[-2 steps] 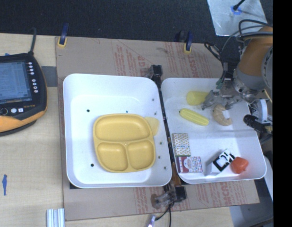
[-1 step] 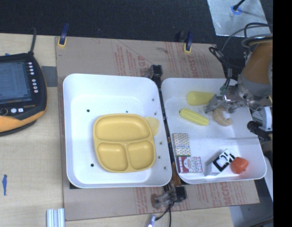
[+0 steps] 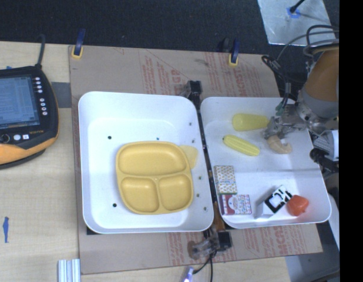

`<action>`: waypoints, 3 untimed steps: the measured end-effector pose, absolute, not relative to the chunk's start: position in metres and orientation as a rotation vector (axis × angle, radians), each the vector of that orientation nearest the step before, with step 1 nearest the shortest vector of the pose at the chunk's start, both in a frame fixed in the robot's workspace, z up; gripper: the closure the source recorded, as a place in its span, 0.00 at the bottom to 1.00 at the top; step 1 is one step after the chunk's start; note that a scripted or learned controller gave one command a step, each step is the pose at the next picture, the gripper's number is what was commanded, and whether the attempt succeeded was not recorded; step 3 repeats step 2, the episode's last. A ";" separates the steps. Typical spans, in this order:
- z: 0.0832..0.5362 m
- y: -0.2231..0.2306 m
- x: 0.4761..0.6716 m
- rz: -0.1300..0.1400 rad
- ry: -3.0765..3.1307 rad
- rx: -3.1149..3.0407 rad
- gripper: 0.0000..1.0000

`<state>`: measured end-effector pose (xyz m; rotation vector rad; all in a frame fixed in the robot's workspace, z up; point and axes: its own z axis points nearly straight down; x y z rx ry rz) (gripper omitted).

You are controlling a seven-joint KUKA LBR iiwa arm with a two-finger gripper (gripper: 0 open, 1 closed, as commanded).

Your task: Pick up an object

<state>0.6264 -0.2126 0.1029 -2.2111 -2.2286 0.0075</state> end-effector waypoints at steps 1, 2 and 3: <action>0.152 -0.148 0.563 0.005 -2.228 -2.212 1.00; 0.192 -0.074 0.617 0.002 -2.226 -2.214 1.00; 0.192 -0.074 0.617 0.002 -2.226 -2.214 1.00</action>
